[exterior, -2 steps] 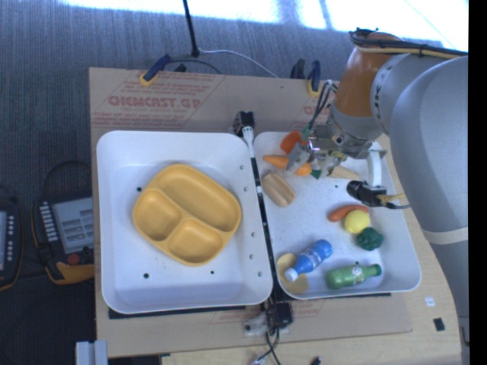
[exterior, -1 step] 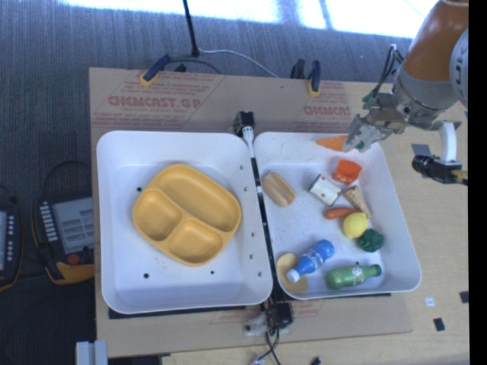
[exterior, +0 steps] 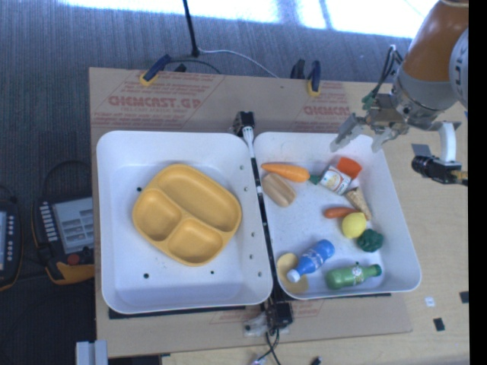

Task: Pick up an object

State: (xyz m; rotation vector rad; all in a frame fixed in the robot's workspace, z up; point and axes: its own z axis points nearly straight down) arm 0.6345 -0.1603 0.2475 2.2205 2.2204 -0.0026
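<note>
My gripper (exterior: 359, 138) hangs open above the far edge of the right bin (exterior: 399, 204), nothing between its fingers. Just below it lies a small bottle with an orange cap (exterior: 340, 176). A carrot (exterior: 285, 172) and a tan bread piece (exterior: 278, 190) lie at the bin's left side. Toward the right sit a small orange piece (exterior: 337, 212), a tan cone-shaped piece (exterior: 360, 202), a yellow lemon (exterior: 353, 224) and a green broccoli-like piece (exterior: 370, 239). At the near edge lie a blue bottle (exterior: 313, 258), a green bottle (exterior: 352, 276) and a yellow piece (exterior: 287, 265).
The left bin (exterior: 114, 204) holds a yellow divided plate (exterior: 186, 214). A black divider (exterior: 259, 211) runs between the bins. Clamps (exterior: 156, 68) hold the cardboard sheet at the far edge. A grey device (exterior: 65, 226) sits off the bench's left side.
</note>
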